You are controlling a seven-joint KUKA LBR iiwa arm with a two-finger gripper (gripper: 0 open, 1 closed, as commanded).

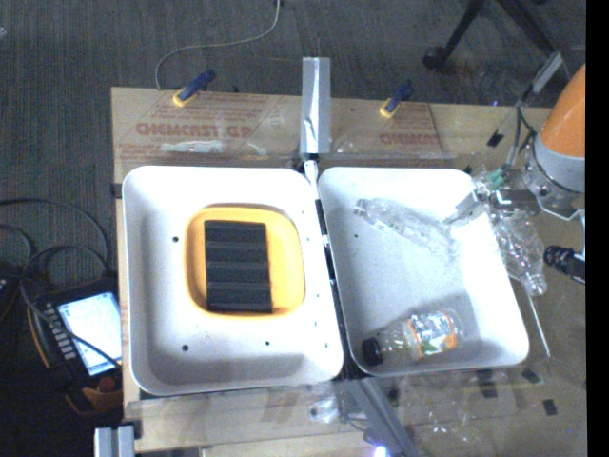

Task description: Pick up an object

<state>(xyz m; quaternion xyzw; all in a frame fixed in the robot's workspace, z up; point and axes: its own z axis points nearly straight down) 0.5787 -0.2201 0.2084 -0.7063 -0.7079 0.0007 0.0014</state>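
Nothing had been lifted: a bottle [416, 336] lay at the right bin's [400, 284] front edge; the claw's [490, 190] state could not be told.

My arm [571, 131] is cut off by the right edge, so I can't read the hand's fingers. The clear crumpled plastic [409, 222] in the right bin [495, 350] is too see-through for me to identify.
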